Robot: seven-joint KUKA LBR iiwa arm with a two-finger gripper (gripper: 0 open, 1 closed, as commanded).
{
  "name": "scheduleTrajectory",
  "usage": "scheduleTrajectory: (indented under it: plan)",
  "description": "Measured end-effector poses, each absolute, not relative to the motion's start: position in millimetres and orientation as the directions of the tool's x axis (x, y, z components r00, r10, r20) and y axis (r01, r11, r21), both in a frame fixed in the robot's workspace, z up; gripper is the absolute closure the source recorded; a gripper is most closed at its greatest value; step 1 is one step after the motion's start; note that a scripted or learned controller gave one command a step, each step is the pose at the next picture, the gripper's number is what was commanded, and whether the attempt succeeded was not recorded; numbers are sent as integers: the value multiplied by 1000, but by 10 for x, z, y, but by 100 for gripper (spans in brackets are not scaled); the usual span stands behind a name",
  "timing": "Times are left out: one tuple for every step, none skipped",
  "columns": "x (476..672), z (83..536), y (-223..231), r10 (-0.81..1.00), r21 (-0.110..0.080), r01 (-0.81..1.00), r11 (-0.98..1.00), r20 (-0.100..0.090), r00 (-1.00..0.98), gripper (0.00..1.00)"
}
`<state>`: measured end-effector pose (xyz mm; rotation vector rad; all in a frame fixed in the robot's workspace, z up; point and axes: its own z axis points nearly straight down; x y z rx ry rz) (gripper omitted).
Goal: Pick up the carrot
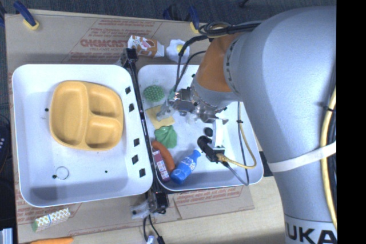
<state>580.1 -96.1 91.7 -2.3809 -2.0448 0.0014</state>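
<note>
The carrot [164, 151] is a short orange piece lying at a slant near the left wall of the right bin [246, 177], toward its front. It touches a green pepper-like toy [166, 135] on its far side and a red packet [160, 167] on its near side. My gripper [171, 103] hangs over the middle of the right bin, above a yellow item [162, 118] and up and slightly right of the carrot. Nothing shows between its tips. The arm's grey body and orange band cover the right part of this bin.
A blue bottle [186, 166] lies right of the carrot, and a green round toy [153, 92] sits at the bin's back left. The left bin [28, 140] holds a yellow divided plate [87, 114]. Small packets [143, 44] lie on the cardboard behind the bins.
</note>
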Motion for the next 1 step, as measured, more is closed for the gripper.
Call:
scheduleTrajectory:
  plan:
    - [5799,1014,-956,990,-7,990,-144,2,144,100]
